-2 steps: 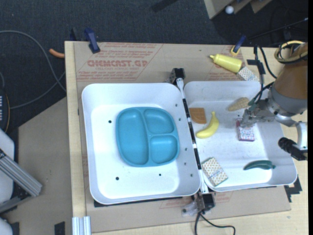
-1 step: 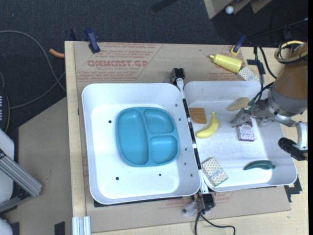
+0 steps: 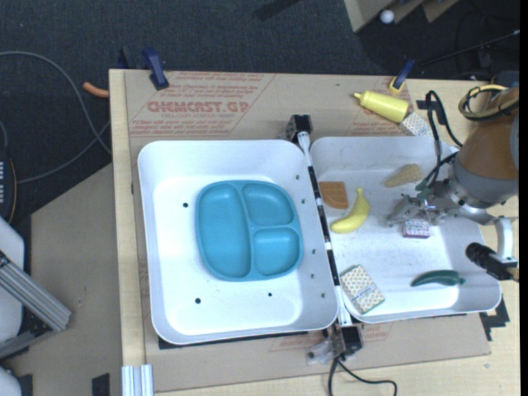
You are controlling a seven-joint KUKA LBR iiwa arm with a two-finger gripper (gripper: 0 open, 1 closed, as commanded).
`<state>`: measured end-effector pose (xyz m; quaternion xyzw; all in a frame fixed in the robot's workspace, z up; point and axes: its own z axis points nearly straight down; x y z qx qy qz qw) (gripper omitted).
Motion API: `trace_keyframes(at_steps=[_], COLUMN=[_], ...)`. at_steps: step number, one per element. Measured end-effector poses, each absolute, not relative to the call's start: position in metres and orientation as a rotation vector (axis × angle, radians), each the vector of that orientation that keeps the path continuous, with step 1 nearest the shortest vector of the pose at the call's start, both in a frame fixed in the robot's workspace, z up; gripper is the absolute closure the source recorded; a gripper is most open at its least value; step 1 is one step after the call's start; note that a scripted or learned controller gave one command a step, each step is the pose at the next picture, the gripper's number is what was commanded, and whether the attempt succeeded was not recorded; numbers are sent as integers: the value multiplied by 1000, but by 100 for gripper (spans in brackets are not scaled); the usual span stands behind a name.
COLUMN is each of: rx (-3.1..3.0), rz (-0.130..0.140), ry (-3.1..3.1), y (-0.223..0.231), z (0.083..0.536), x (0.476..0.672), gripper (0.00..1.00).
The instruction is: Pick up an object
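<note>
Objects lay scattered in the right bin [image 3: 388, 151]. The gripper [image 3: 415, 209] was lowered there, a small card [image 3: 417, 229] just below its tips and a banana [image 3: 353, 214] well to their left. Whether anything was gripped could not be told; a lift would seemingly be needed next.

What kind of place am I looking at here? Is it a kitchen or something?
Probably a robotics lab, not a kitchen: a robot arm reaches over two white bins on a bench, one holding a blue divided plate, the other toy-like items such as a banana.
</note>
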<state>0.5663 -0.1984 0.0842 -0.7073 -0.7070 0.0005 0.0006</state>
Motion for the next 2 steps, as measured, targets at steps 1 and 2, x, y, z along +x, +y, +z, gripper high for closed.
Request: trace_keyframes(at_steps=[1,2], rx=[-2223,-2218], rz=[0,0], ry=[-2223,-2221], y=[-198,-118], z=[95,93], x=[567,577], gripper=[100,100])
